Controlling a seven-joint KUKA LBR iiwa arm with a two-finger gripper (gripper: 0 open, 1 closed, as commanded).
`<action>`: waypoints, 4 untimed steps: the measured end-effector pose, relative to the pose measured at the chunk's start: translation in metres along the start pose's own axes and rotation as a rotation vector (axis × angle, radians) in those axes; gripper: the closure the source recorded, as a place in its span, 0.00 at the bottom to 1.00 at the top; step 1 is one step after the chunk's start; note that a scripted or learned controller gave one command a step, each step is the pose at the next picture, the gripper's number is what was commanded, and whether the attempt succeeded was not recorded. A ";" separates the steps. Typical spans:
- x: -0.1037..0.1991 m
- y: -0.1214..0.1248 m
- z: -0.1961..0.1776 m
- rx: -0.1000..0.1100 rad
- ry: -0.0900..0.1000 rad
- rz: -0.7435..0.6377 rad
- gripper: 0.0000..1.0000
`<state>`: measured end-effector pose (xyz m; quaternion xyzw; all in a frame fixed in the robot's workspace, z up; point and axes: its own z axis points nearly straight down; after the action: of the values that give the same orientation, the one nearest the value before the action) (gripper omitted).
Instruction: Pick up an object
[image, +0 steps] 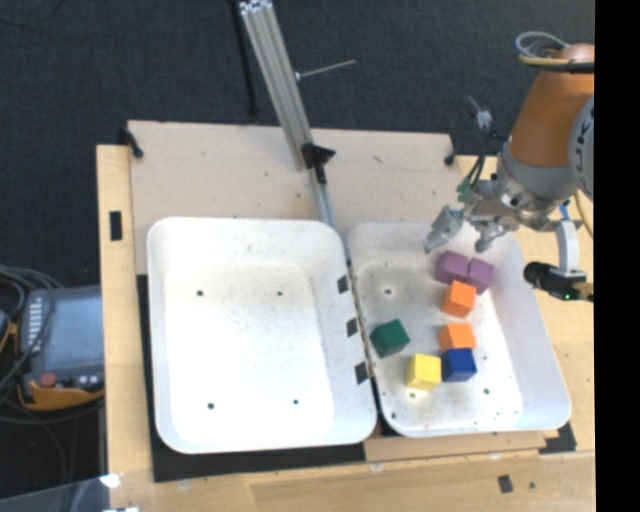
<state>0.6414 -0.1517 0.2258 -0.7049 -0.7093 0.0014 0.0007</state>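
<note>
step: approach, nothing lifted yet | hand (466, 232) released, above purple block (463, 268) in right bin (540, 330) | next: lower straight, then clench on block

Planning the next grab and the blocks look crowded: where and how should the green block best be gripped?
Probably from straight above, closing on two opposite side faces of the green block. It lies apart from the other blocks, so its sides look free; only the right bin's wall is close on its left. It sits slightly turned, so the gripper should likely rotate to match.
</note>
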 end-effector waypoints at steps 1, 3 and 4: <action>0.003 -0.008 0.060 0.002 0.000 0.005 0.00; -0.011 -0.005 0.086 -0.028 -0.009 0.010 1.00; -0.017 -0.013 0.029 -0.009 -0.001 0.009 1.00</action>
<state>0.6284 -0.1688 0.1968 -0.7080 -0.7062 -0.0014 -0.0031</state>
